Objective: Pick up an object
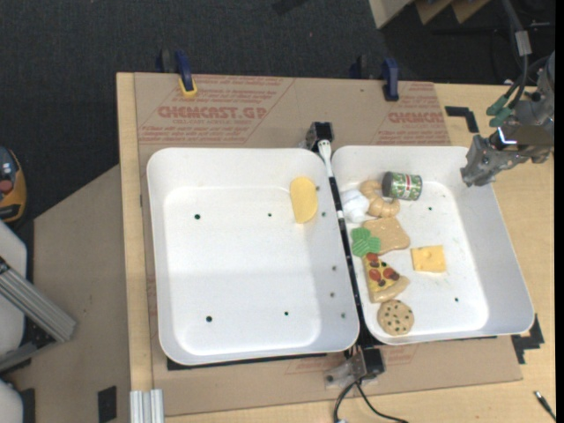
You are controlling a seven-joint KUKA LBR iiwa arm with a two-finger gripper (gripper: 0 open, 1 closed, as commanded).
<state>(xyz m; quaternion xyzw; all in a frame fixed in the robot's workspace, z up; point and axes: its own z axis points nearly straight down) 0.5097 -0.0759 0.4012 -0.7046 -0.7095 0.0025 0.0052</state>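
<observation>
My gripper (478, 167) hangs over the far right rim of the right bin (476, 236), with nothing seen in it. In that bin lie a green can (402, 185) on its side, a white lump (354, 205), a tan peanut-shaped piece (382, 206), a green leaf piece (363, 241), a toast slice (389, 233), a yellow cheese square (429, 259), a pizza slice (384, 277) and a cookie (396, 317). The can is the closest of these to the gripper, well to its left. A yellow oval piece (304, 199) rests in the left bin (229, 263) near its right wall.
Both bins sit on a brown board (264, 104) held by two blue clamps (184, 69) at the back. A black clip (321, 135) joins the bins at the far end of the divider. Cables run down by the arm at upper right.
</observation>
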